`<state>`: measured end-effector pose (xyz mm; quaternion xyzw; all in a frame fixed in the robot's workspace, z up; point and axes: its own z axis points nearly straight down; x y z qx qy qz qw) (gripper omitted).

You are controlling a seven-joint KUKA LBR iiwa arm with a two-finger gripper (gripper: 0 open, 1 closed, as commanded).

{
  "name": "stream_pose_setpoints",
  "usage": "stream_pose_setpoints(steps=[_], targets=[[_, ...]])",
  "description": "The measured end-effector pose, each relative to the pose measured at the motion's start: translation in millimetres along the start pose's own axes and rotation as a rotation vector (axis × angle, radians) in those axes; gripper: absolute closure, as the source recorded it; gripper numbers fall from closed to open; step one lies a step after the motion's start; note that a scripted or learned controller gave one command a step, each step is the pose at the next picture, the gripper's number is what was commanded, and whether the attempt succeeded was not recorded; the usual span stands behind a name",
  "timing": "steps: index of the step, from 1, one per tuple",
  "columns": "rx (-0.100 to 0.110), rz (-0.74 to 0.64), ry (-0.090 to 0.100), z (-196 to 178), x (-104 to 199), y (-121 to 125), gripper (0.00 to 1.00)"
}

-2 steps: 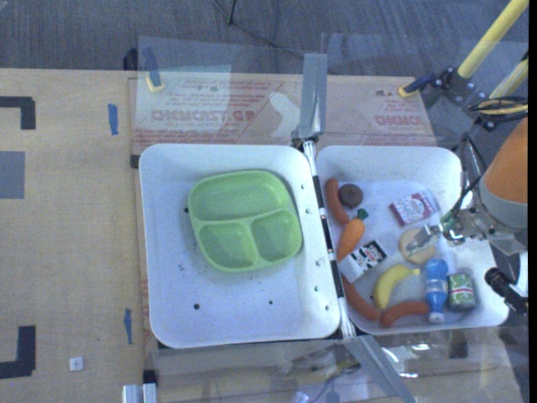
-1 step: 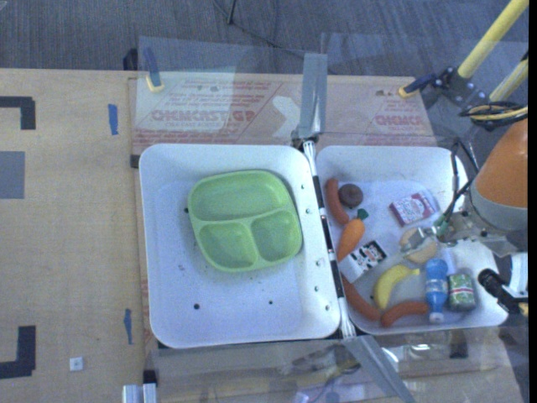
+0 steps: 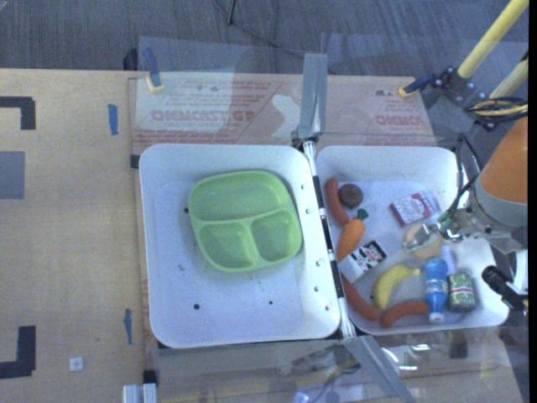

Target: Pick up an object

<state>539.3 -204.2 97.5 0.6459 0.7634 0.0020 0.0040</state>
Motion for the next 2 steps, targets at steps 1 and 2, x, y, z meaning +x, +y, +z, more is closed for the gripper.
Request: stream_pose_setpoints(steps=[1,2], targets=[[0.006,-0.012,0.002,-111.2,51.2,38.9,1.0],[0.005,-0.011,0.002,-139.7,92.0,108.2,1.0]])
